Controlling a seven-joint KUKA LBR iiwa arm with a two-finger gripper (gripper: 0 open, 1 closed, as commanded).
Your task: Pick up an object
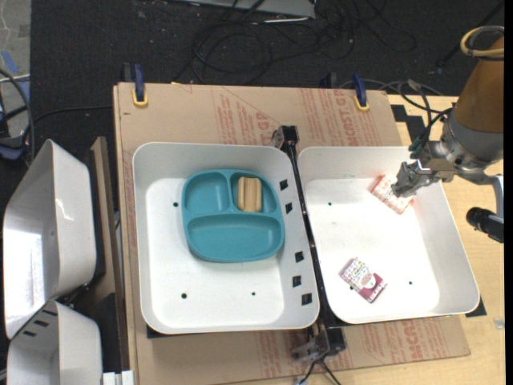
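The arm reaches in from the right, and its gripper (406,181) hangs low over the far right part of the right bin (449,239). Directly under and beside it lies a small red and white packet (388,193), partly covered by the fingers. Whether the packet is between the fingers is hidden. A second packet, pink and white (362,279), lies flat near the front of the same bin. In the left bin (156,215) sits a teal divided plate (232,217) with a tan wooden block (250,193) in its upper right compartment.
A black divider strip (300,223) runs between the two bins. The bins rest on a cardboard sheet (240,111) held by clamps at the back. White containers (44,231) stand off the bench at the left. Cables lie on the dark floor behind.
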